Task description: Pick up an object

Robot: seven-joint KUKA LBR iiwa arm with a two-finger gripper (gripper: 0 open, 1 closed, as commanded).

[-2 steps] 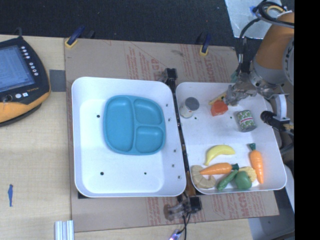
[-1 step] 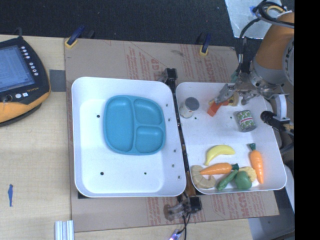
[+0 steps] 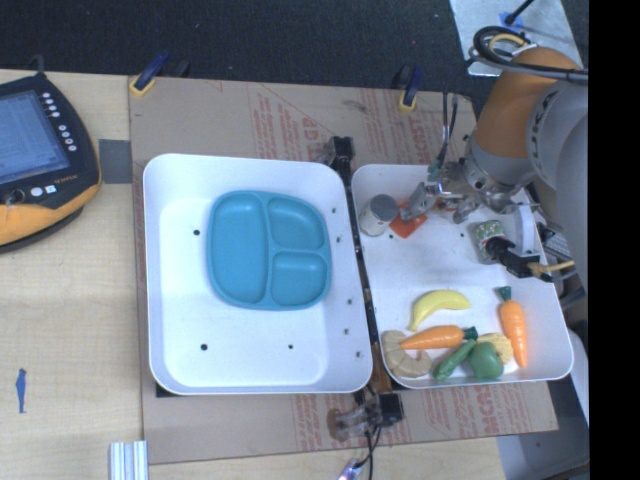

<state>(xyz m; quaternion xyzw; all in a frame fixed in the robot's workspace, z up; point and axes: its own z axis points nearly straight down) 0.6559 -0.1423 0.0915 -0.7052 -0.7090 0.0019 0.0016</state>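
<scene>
Camera view gives you both white bins side by side on the worktop (image 3: pixel 90 298), with the arm (image 3: pixel 520 108) reaching in from the right over the far end of the right bin (image 3: pixel 440 268). You can see the tool (image 3: pixel 425 203) low at that bin's far left part, right by a small orange-red piece (image 3: pixel 407 227) and just beside a grey round object (image 3: pixel 382 208); whether it is wide, narrow or gripping anything you cannot tell from this angle. Your candidate objects lie mostly at the near end of the right bin: a yellow banana (image 3: pixel 438 305), a carrot (image 3: pixel 513 330) standing apart near the right wall, a second carrot (image 3: pixel 433 338) lying across a tan flat piece (image 3: pixel 400 356), and green vegetables (image 3: pixel 472 358) touching them. You will find a blue divided plate (image 3: pixel 268 249) in the middle of the left bin (image 3: pixel 170 298). An orange-rimmed control pendant (image 3: pixel 40 158) sits on the worktop at the far left.
</scene>
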